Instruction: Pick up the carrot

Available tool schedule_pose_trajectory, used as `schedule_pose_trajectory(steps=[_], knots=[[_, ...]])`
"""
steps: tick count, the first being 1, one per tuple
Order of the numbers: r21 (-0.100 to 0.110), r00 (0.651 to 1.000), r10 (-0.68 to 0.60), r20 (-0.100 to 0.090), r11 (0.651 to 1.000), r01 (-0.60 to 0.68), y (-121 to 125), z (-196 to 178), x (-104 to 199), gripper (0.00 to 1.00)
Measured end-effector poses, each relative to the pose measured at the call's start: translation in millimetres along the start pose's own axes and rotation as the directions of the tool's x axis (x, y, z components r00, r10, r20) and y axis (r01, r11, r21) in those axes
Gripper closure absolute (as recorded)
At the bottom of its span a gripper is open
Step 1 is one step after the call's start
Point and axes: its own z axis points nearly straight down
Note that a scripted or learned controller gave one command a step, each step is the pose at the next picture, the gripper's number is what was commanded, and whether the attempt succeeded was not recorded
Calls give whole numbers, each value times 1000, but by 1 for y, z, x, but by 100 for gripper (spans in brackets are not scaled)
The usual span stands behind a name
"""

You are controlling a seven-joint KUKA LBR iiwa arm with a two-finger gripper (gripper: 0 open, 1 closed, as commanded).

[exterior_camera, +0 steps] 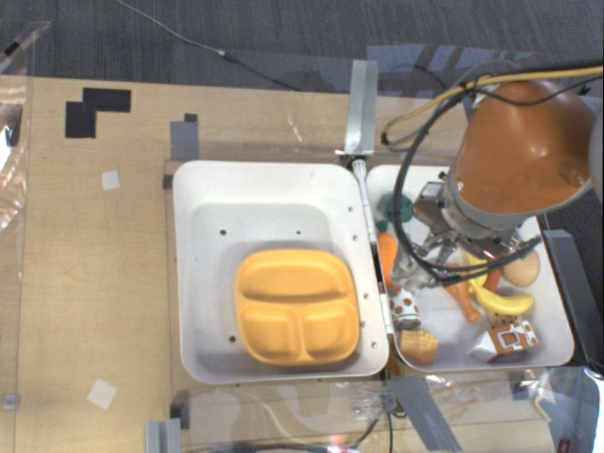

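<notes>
Pale wood makes up the worktop (94,281), with black square markers near its far left corner and grey tape strips around two shallow white bins set side by side. Dark carpet lies beyond the far edge.

In the right bin (557,343), the carrot (387,258) lies against the left wall, just beside the divider between the bins. It is a short orange cone with a green top pointing toward the far side, its narrow end toward the near side. A second orange, carrot-like piece (462,300) lies further right, close to a yellow banana (500,300).

No brand or writing can be read; a small white carton (505,340) in the near right corner bears a brown pattern too small to make out.

Other things crowd the right bin: a spotted white and brown piece (404,305) and a tan waffle-textured piece (419,345) near the front, and a beige egg-like shape (521,270) by the banana. The left bin (203,215) holds a yellow divided tray (297,305).

The arm's large orange band (528,144) hangs over the right bin, with black cables looping below it. The jaws (444,258) sit in the clutter right of the carrot; whether they are apart or together cannot be told.
</notes>
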Motion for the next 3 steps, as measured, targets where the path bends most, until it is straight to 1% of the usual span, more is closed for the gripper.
schedule_pose_trajectory(steps=[1,2,3], knots=[[-3,862,-508,1,862,508,-16,-2,-9,100],[-11,886,-463,3,886,463,35,56,-65,100],[-2,774,-633,1,774,633,43,-9,-17,100]])
